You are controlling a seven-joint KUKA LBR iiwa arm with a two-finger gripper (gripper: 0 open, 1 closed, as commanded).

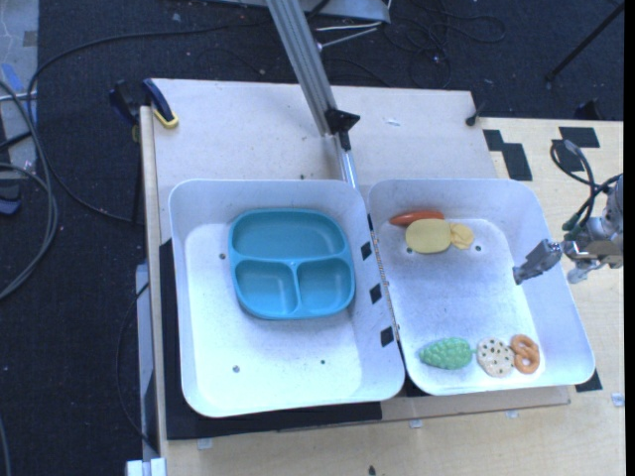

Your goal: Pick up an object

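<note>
The right bin [466, 296] holds several toy foods. A yellow piece [429, 236] lies near its far wall, with a red-orange piece [417, 217] behind it and a small yellow bit [462, 234] beside it. Along the near wall lie a green lumpy piece [446, 353], a spotted cookie [494, 357] and an orange pretzel [525, 353]. My gripper [558, 266] hangs over the bin's right rim. It is open with nothing between its fingers, well apart from every piece.
The left bin [203, 355] bears a blue divided plate [293, 263]. A slanted metal pole [303, 53] rises from the bench behind the bins. Cables run at the right by the arm.
</note>
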